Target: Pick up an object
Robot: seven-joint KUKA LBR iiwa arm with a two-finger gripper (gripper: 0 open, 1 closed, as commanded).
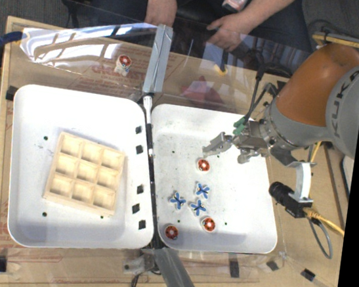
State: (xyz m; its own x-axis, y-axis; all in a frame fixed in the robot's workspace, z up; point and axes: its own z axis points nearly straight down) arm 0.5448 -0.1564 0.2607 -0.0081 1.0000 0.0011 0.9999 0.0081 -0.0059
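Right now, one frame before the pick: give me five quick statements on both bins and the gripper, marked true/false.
1. The wooden grid tray lies in the left bin. True.
2. The right bin holds three blue jacks. True.
3. The gripper has a red disc between its fingers. False: its fingers are spread with nothing between them, and the nearest red disc lies on the bin floor just below.
4. All red discs are in the left bin. False: three lie in the right bin, and another small red-and-white piece sits outside, beyond the left bin.
5. The tray's compartments are packed with jacks. False: they look bare.
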